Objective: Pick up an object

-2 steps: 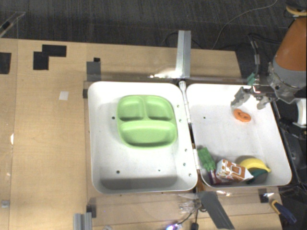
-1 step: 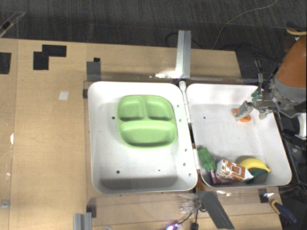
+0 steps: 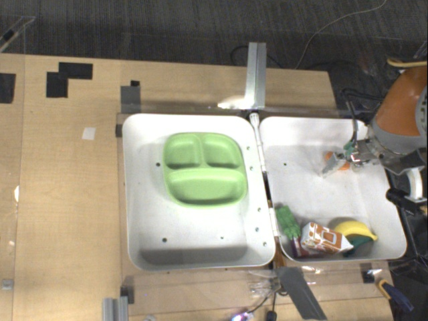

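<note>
Right bin (image 3: 374, 199) on my bench has the gripper (image 3: 336, 162) low at its far side, a small orange object (image 3: 332, 156) sitting right at the fingertips, though whether they're pinching it I can't tell.

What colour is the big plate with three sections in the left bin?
Light green. The divided plate shows clearly in the camera view, lying in the left bin.

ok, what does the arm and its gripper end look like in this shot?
The arm enters from the right: a rounded orange band above grey wrist housing, with black cabling nearby. The gripper is a small grey-silver metal assembly with an orange patch beside it. It is too small to make out any markings.
</note>
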`<state>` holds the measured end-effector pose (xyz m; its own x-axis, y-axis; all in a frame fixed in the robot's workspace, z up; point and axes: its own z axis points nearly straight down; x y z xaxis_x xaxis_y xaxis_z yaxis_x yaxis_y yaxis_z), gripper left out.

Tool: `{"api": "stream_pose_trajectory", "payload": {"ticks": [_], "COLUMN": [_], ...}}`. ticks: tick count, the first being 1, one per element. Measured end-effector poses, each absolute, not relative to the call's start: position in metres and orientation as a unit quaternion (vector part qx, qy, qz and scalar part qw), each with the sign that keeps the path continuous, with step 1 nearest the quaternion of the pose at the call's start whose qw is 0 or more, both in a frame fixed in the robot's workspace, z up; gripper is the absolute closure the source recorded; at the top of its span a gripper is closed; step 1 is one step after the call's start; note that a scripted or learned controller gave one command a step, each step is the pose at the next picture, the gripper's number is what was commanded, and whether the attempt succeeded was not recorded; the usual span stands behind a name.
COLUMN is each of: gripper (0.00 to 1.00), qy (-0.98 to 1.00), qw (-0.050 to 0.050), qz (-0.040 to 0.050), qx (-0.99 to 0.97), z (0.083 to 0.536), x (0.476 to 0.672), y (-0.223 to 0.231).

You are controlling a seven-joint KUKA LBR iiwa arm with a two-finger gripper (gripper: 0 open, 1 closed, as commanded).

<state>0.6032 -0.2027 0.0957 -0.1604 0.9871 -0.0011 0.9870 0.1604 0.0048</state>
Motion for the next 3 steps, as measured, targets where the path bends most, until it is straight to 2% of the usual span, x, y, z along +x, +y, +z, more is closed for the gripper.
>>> {"api": "stream_pose_trajectory", "payload": {"ticks": [1,2,3], "gripper": [0.00,1.00,1.00], "qy": [0.783,0.784,0.757], "qw": [0.006,0.008,0.002], "qz": [0.0027,0.0047,0.0012], "qx": [0.621,0.621,0.654], "z": [0.089,0.100,0.196], "x": [0.628,0.631,0.576], "y": [-0.186,-0.184,-0.131]}}
